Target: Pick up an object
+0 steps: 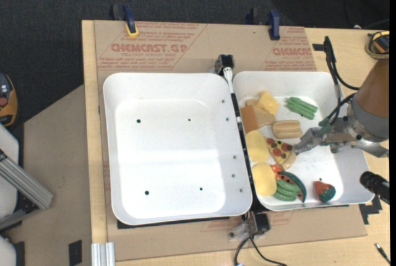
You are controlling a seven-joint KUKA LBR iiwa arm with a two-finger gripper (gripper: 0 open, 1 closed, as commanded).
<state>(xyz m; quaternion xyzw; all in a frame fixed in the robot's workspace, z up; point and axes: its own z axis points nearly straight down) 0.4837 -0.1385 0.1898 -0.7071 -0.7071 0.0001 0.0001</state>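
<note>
The right bin (322, 82) holds several toy foods. Among them are a yellow cheese wedge (267, 101), a green pea pod (301, 106), a brown block (249, 116), a tan bread roll (286, 129) and a pizza slice (279, 149). Nearer the front lie a pale yellow piece (255, 144), a yellow lemon (264, 179), a green striped slice (289, 188) and a red strawberry (323, 191). My gripper (299, 146) reaches in low from the right. Its tip sits just right of the pizza slice and below the bread roll. Nothing is visibly held in it.
The left bin (124, 91) is beside the right one, with a black divider strip (235, 116) between them. Blue clamps (129, 15) (273, 18) hold the board at the back. Cables (332, 67) run along the right bin's far right rim.
</note>
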